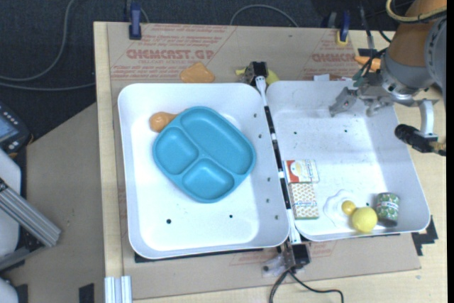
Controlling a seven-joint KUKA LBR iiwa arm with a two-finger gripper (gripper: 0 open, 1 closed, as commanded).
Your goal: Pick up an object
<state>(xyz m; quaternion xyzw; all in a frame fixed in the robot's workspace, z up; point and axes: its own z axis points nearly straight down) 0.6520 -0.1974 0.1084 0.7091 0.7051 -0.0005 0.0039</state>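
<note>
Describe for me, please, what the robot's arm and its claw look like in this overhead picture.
The arm is grey, rounded and thick, with an orange band above the wrist. A yellowish cable loops over its top near the picture's upper right. A dark, short piece sticks out on its lower right side. The claw is small and grey metal, with thin fingers splaying out toward the right bin.

- My pincer (352,97) hangs over the right bin (397,152), at its twelve o'clock rim.
- A divided plate (203,152) lies in the middle of the left bin (142,223).
- A small fruit (160,121) touches the plate at ten o'clock.
- Two small boxes (302,186) lie along the right bin's nine o'clock wall, one behind the other.
- At that bin's five o'clock corner, a ball (364,219) sits between a small toy (347,208) and a can (387,207).
</note>
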